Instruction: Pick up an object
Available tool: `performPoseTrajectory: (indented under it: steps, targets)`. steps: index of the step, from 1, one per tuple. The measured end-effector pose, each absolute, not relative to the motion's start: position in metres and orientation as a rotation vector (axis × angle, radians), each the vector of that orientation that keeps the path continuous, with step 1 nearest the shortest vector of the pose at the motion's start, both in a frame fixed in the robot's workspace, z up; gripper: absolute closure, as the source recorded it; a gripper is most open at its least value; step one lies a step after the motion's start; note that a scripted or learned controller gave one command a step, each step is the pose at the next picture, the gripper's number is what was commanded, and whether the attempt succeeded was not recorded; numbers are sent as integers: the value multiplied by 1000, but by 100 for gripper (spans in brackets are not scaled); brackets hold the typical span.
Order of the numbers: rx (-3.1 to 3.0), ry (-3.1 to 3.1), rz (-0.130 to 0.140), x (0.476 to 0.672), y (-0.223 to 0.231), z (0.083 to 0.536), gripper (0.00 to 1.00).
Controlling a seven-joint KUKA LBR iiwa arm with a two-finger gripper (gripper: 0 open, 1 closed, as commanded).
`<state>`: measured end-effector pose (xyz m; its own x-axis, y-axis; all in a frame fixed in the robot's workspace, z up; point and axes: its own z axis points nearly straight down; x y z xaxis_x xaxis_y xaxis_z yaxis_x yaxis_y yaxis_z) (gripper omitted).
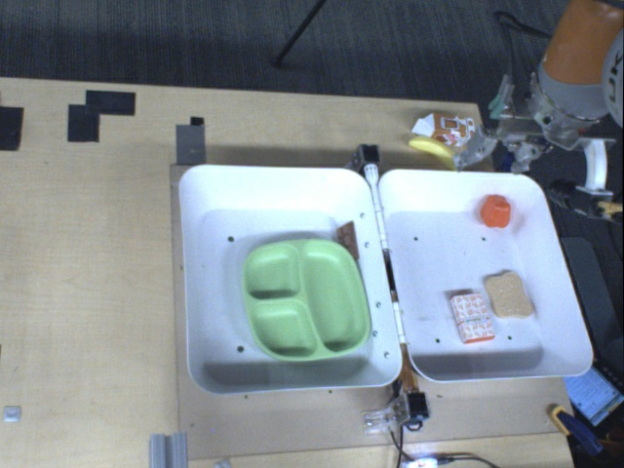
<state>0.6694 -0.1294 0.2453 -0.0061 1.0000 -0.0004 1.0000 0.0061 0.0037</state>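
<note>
Bench held two bins; gripper (475, 151), aperture unreadable, hung beyond right bin's (561, 291) far rim, nothing visibly gripped

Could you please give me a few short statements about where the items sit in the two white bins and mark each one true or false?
1. The green three-compartment plastic tray lies in the left white bin. True.
2. The small orange round object sits in the left bin. False: it sits in the right white bin, near its far right corner.
3. The tan bread-like slice and the red-and-white patterned packet lie beside each other in the right bin. True.
4. The arm's gripper is down among the items in the right bin. False: it is over the bench beyond the bin's far edge, next to a yellow banana-shaped object.
</note>
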Motion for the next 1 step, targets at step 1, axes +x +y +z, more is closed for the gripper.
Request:
performPoseTrajectory:
  steps: [1]
  targets:
    - [2218, 2225, 2, 637, -103, 91, 0]
